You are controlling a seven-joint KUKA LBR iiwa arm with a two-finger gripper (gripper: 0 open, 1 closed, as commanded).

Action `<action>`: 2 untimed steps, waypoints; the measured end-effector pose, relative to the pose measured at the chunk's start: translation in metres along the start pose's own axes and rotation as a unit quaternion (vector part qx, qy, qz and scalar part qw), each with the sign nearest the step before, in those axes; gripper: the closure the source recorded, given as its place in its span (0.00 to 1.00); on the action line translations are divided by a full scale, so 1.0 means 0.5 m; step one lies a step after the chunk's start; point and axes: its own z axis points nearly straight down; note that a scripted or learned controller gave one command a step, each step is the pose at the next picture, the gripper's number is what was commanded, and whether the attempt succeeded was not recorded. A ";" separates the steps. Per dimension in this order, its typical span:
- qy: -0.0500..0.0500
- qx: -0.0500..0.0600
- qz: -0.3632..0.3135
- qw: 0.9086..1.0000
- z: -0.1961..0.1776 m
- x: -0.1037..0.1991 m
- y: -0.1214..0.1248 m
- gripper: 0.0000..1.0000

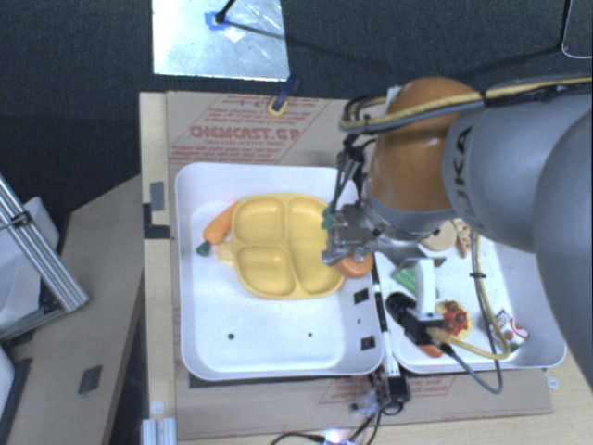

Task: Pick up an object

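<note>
We see the gripper (341, 241) low at the left white bin's (199, 341) right edge, over the yellow divided plastic plate's (276, 246) right rim; a small orange round piece (354, 267) lies just right (jaw state: cannot tell).
</note>
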 end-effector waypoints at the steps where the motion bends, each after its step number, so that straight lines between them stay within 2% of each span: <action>1: -0.001 0.000 0.001 1.000 0.028 0.034 -0.015 1.00; 2: -0.001 -0.001 0.002 1.000 -0.012 0.040 -0.014 1.00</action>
